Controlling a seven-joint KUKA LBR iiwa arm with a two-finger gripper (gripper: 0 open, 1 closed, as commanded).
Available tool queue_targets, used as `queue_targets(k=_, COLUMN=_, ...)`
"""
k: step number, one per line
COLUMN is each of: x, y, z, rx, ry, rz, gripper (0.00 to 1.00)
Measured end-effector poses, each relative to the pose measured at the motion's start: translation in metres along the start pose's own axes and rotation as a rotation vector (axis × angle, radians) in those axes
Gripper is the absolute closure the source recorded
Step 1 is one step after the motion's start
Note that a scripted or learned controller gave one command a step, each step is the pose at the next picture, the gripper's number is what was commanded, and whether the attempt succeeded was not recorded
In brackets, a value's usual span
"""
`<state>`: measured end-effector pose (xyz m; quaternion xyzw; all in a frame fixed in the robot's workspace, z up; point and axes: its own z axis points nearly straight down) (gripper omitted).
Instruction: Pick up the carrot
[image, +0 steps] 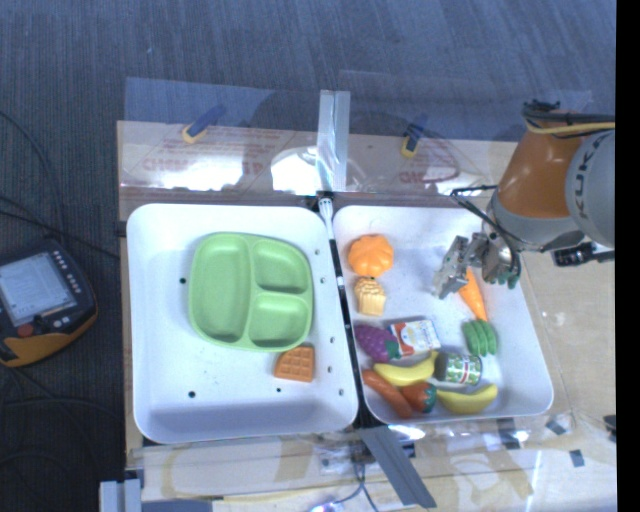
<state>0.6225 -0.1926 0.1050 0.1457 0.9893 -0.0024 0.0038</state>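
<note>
**Orange carrot met by the gripper in the right bin**

Orange and tapered, the carrot (474, 297) is seen lying in the right bin (525, 345), near its far right side, with its narrow end pointed toward the bin's near edge. The gripper (458, 270) is positioned just beside the carrot's upper end, its grey fingers (448, 272) slanted down to the left. Whether the fingers are parted or closed cannot be told, and no object is seen held between them. The arm's orange band (540, 175) is visible above the bin's far right corner.

Elsewhere in the right bin, an orange pumpkin (370, 254) is placed near the divider, with a yellow corn piece (370, 295) just below it. A green vegetable (480, 336) lies just below the carrot. Purple grapes (374, 343), a small carton (412, 337), a can (459, 369) and two bananas (405, 374) are clustered toward the near edge.

In the left bin (160, 330), a green divided plate (250, 290) is set, with a waffle piece (295, 364) at its near right corner.
</note>
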Motion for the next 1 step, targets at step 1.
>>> queue_targets(k=1, x=0.0754, y=0.0243, z=-0.0853, rx=-0.002, ry=0.005, rz=0.499, gripper=1.00)
